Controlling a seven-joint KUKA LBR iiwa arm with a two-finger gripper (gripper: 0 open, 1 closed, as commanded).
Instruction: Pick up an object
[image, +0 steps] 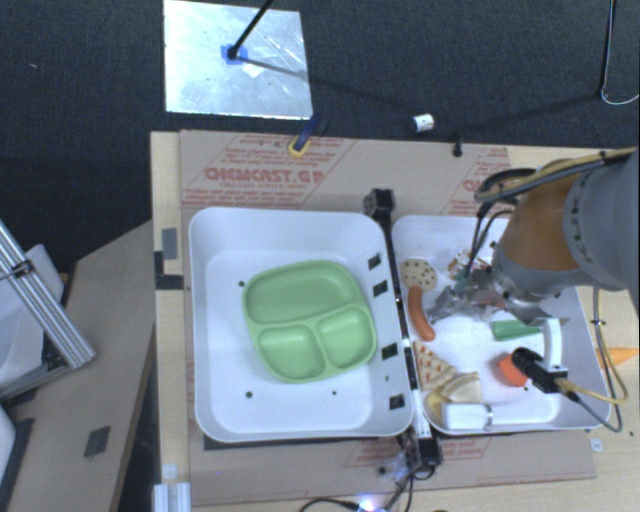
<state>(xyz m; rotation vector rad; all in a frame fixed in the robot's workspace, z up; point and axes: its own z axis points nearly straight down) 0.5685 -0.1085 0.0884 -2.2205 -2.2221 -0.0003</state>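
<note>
The right bin (440, 232) holds several toy foods. A round speckled cookie (418, 270) lies at its upper left, and a red sausage (421, 312) lies along its left wall. A pizza slice (431, 365), a tan bread piece (462, 385) and a white block (466, 414) sit at the front left. Toward the right lie a green block (517, 328) and an orange piece (511, 371). My gripper (455, 297) is low in the bin's middle, just right of the sausage and below the cookie. Its tip is dark and cluttered.
The left bin (215, 300) holds a green divided plate (305, 320). The grey arm (590, 235) with its orange band (540, 232) covers the right bin's upper right part. Cables (575, 392) trail over that bin's right front corner. A black divider (392, 300) runs between the bins.
</note>
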